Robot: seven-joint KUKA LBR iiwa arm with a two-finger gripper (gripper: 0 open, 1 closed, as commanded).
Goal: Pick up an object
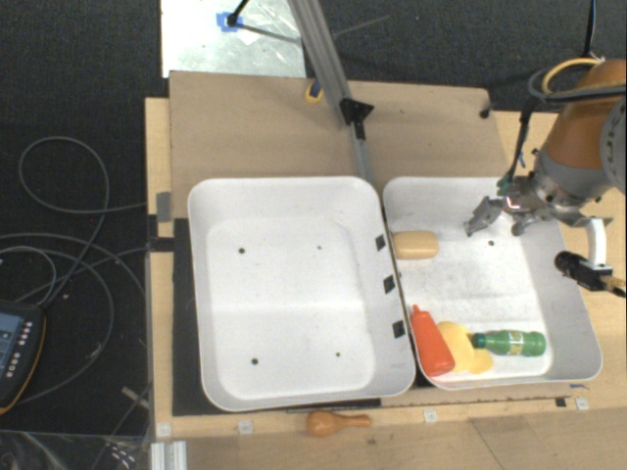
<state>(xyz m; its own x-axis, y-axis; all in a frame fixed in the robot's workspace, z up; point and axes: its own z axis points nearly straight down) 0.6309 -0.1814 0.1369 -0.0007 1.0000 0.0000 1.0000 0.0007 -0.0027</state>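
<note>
The counter (255, 125) carries the left bin (220, 209) and the right bin (578, 351). The arm (578, 140) hangs over the right bin's far edge, its tool (504, 218) spread apart, gripping nothing. Open floor lies below it; the beige block (415, 245) sits against the inner wall, while the green bottle (509, 342), yellow piece (462, 346) and orange bottle (429, 341) crowd the near edge.

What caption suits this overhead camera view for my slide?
Gripper open above the right bin, which holds a beige block, red bottle and green bottle.
</note>
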